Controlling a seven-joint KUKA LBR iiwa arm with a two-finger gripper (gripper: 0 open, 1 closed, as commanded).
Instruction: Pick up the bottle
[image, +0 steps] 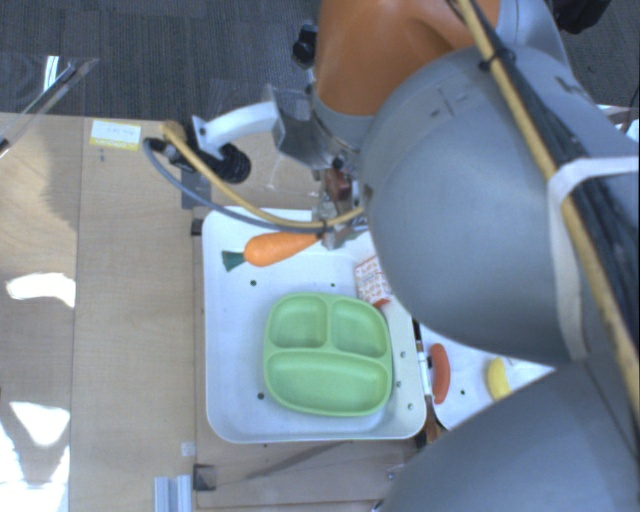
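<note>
Pincer: mine, low over the far edge of the left bin; I cannot tell its state.
Carrot: lies flat just left of my pincer, its thick end at the tip, touching or not unclear.
Green tray: sits flat nearer the camera than my pincer, three compartments up.
Bottle: I cannot make it out; my arm covers most of the right bin.
Arm: reaching in from the right, wrist bent downward.
Judgement: my pincer seems aimed at the carrot, not the bottle.

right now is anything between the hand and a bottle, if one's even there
Can't tell where the bottle is: the arm covers most of the right bin. The hand hangs at the carrot's thick end in the left bin.
</note>
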